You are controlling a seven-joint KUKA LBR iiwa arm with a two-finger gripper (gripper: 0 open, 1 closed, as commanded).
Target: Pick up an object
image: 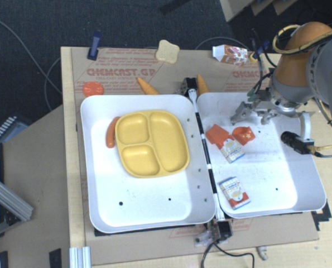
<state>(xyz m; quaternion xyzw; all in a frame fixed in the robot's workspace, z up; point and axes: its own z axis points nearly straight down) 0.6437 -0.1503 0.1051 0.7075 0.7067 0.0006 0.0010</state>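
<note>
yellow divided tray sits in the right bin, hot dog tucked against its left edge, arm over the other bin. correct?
Not quite: the camera view shows the yellow divided tray in the left bin, not the right. The hot dog does lie against its left edge, and the arm's gripper is over the other, right bin.

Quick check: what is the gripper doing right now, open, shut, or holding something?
Gripper: over the right bin, nothing seen between its fingers; open or shut cannot be told.

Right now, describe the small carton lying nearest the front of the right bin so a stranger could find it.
Start at the right bin, the one without the yellow tray. Near its front left corner lies a small carton, white with blue and red-orange print. It sits alone, apart from the similar carton farther back, which touches red pieces.
</note>
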